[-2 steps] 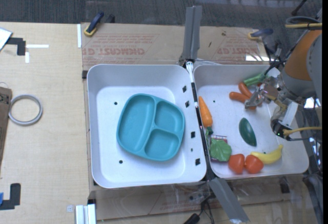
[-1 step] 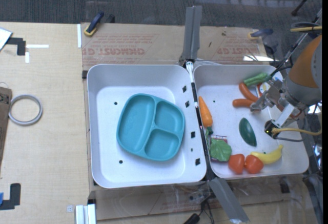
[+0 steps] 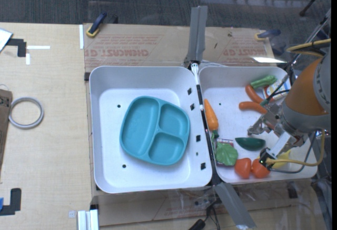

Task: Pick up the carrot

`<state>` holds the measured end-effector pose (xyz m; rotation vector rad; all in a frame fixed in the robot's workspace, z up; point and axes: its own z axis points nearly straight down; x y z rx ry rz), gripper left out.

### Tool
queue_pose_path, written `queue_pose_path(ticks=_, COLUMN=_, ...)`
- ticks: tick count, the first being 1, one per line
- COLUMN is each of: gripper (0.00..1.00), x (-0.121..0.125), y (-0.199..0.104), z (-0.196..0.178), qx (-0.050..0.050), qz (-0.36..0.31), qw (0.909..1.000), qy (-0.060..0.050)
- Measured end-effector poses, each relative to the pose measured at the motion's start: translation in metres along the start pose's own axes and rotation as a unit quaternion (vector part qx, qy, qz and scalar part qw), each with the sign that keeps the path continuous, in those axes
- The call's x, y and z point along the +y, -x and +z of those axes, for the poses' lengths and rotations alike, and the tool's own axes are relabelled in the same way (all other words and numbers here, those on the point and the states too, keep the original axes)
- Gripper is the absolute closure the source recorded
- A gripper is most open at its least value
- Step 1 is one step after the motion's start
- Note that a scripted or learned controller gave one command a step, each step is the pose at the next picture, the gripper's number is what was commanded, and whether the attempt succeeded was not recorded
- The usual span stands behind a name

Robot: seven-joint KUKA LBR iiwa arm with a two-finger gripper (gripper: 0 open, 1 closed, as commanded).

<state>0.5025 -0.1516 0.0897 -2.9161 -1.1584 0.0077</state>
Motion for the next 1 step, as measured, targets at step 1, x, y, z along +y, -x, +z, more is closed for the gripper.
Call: queue_pose_path(ticks=1, gripper=0.00, x=0.0138, y=0.0367, z=-0.0152, qx=0.011, qz=0.149, qw=0.9888, qy=-0.001)
